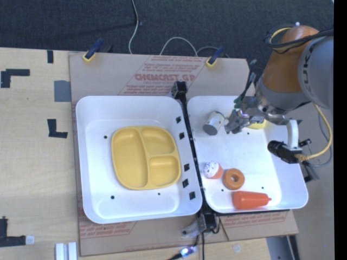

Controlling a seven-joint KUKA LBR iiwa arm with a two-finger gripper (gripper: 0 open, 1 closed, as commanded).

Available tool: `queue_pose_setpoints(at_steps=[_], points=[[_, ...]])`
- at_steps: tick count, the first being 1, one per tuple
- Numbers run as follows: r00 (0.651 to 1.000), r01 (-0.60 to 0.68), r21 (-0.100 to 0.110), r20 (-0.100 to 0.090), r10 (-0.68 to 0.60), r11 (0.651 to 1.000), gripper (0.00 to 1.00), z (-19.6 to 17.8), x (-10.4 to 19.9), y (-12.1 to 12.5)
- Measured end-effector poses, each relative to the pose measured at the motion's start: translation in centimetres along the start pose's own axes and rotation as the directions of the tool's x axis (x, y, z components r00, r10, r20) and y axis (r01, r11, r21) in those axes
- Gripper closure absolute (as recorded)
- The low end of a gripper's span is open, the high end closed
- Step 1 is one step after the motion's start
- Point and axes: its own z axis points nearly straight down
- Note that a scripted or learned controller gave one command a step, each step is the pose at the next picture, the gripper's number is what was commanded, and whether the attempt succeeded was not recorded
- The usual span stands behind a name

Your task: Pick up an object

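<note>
My gripper (236,122) hangs low over the back of the right bin (282,196). Just to its left lies a grey and white cup (212,123) on its side. A yellow object (258,124) peeks out from under the wrist on the gripper's right. Toward the front of that bin sit a small white and orange piece (211,170), a brown doughnut (234,179) and an orange carrot-like piece (251,200). I see nothing between the fingers.
The left bin (89,145) holds a yellow divided plate (145,157). A black divider (187,140) with clips runs between the bins. Cables loop behind the bins and off the arm's right side.
</note>
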Motion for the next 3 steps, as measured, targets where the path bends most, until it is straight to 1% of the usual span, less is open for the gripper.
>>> queue_pose_setpoints(at_steps=[1, 2, 3], points=[[1.000, 0.000, -0.002, 0.001, 0.000, 1.000, 1.00, -6.4, -0.1, 0.2], [1.000, 0.004, 0.004, -0.002, -0.004, 1.000, 1.00, -6.5, 4.5, -0.4], [1.000, 0.004, 0.007, -0.002, -0.004, 1.000, 1.00, -4.7, 9.4, -1.0]])
